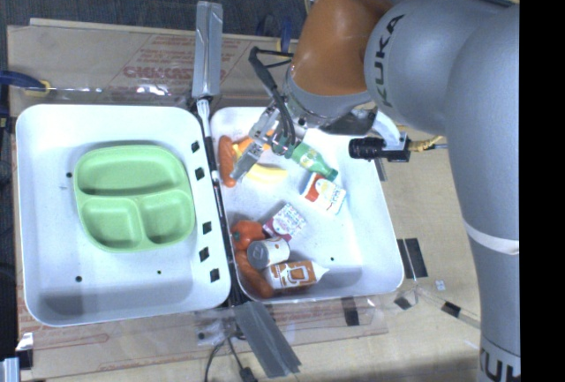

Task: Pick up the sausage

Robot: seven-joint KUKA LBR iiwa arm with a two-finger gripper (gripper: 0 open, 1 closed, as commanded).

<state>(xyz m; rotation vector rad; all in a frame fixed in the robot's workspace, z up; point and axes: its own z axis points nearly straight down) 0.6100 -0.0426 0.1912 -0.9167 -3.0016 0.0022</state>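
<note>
The sausage (227, 160) is an orange-red, elongated piece lying along the left wall of the right bin (375, 221), near its far end. My gripper (256, 146) reaches down from the grey and orange wrist just right of the sausage, its tip close to or touching the sausage's upper right side. The wrist hides part of the bin's far end.
A green bottle (314, 160), a yellow piece (267, 175) and a white-and-orange packet (325, 193) lie right of the gripper. Several more items, including a can (263, 253) and an orange-labelled bottle (293, 274), crowd the near left corner. The left bin (35, 195) holds a green divided tray (134, 195).
</note>
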